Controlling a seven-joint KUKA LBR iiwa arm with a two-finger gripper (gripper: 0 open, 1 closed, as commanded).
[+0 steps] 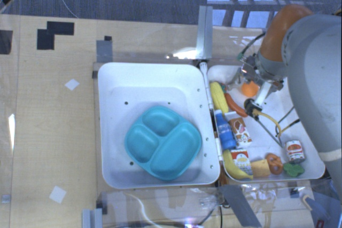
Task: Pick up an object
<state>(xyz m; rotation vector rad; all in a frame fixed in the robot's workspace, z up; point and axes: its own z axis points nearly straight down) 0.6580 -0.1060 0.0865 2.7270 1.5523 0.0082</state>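
Note:
The right bin (315, 171) holds the loose objects. Along its left wall lie a yellow banana (218, 95), a red-orange carrot (235, 105) and a blue bottle (225, 134). A small white and red carton (242, 131) sits beside the bottle. My gripper (251, 79) hangs over the far end of this bin, below the orange wrist band. A round orange fruit (249, 89) lies right under it, partly hidden by the gripper. Whether anything touches the fruit is hidden.
The left bin (115, 88) contains a teal divided plate (163, 141). At the near end of the right bin are a second banana (235, 164), a yellow block (261, 168), a small red-orange item (274, 162), a green piece (293, 170) and a can (295, 151).

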